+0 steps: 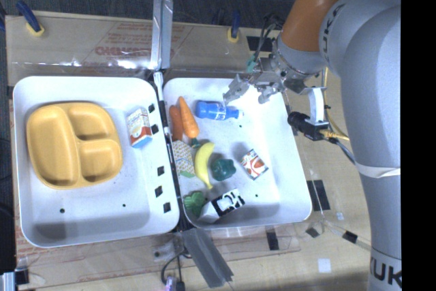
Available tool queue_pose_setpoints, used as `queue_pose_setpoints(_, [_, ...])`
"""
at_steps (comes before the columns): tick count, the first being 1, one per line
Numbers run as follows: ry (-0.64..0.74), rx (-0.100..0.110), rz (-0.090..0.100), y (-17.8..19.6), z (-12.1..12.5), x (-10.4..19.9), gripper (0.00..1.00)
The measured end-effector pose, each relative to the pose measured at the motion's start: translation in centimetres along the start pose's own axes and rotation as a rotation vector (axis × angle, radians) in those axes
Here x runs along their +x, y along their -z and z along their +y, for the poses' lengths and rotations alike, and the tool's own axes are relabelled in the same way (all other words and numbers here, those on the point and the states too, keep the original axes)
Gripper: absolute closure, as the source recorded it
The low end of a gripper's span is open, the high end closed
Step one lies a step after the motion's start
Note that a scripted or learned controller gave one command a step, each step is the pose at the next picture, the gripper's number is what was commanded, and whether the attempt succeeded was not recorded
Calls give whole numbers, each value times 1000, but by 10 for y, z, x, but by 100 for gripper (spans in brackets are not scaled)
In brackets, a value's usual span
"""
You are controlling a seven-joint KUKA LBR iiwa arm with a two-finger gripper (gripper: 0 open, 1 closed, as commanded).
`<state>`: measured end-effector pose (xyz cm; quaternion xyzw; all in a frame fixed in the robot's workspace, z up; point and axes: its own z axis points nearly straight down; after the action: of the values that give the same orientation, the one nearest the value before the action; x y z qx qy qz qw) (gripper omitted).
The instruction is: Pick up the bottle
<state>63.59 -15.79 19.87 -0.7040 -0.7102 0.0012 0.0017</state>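
Note:
A blue bottle [215, 110] lies on its side near the back of the right bin [289, 160], its cap end pointing right. My gripper [249, 91] hovers just above and to the right of it, close to the bin's back wall. The fingers [235, 90] are spread apart, with nothing between them. The grey arm with its orange band reaches in from the upper right.
The right bin also holds two carrots [184, 119], a banana [204, 162], a teal object [222, 167], a small red-and-white carton [253, 164], a green item [194, 201] and a black-and-white box [227, 202]. The left bin [82, 215] holds a yellow divided tray [73, 143] and a small carton [139, 127].

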Motion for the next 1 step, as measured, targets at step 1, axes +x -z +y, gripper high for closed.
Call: queue_pose_setpoints(1, [223,-2,-1,-97,22,47,0])
